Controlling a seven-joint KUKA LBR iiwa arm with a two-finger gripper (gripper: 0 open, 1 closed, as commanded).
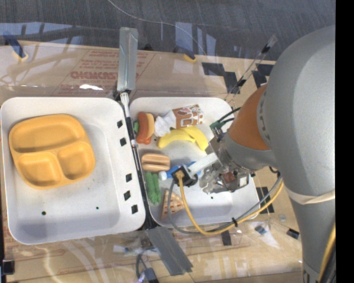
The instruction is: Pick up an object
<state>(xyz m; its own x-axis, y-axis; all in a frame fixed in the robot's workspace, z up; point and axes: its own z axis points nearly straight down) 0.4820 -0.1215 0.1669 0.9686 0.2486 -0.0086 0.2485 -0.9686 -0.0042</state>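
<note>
End effector [215,178], grip state unclear, just beside curved yellow banana [184,139].

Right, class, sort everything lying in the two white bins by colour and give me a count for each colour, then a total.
Yellow or orange-yellow: 2, the divided tray and the banana
Red and tan: 2, the upper hot dog and the lower hot dog
Green: 1, the green piece
Brown and white: 1, the small carton
Orange-tan: 1, the pizza slice
Total: 7

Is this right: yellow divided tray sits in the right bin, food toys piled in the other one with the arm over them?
No. The camera view shows the yellow divided tray in the left bin; the food toys, like the banana, lie in the right bin, under the arm.
</note>
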